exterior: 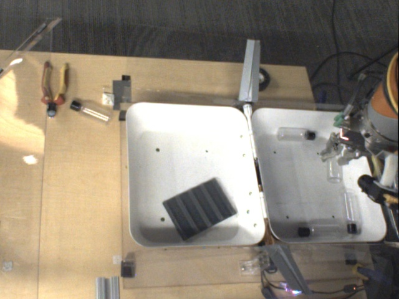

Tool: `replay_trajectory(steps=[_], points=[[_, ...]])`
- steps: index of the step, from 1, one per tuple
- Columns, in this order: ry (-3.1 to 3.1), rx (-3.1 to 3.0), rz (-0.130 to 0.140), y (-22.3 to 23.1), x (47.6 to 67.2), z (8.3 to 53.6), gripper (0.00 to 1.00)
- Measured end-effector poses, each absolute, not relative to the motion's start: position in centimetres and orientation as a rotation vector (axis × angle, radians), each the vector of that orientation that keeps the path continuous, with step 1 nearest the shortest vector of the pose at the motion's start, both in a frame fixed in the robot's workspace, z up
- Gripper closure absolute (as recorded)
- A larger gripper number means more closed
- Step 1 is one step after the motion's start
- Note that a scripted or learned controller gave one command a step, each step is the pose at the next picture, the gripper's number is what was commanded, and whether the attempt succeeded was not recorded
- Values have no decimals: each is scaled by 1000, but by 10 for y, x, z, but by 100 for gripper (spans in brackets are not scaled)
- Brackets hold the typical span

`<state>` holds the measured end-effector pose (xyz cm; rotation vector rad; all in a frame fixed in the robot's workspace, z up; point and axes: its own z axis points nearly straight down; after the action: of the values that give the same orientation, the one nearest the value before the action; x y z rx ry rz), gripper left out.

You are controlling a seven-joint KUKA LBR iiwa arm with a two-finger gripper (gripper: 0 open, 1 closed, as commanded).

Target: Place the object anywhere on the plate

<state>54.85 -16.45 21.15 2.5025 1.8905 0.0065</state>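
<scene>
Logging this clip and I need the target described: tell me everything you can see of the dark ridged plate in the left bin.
The plate is a dark grey, nearly black rectangular slab, matte like plastic or rubber, with parallel ridges running along its length. It lies flat on the floor of the left bin, turned at an angle to the bin's walls, in the near half toward the right. Nothing rests on it and nothing else touches it. The gripper is far off, over the right bin.
</scene>
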Motion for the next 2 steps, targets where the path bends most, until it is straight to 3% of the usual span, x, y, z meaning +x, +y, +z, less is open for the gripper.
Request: replay_trajectory(steps=[1,2], points=[[1969,2444,7,-81,593,232,100],[1749,2610,1,-4,617,190,100]])
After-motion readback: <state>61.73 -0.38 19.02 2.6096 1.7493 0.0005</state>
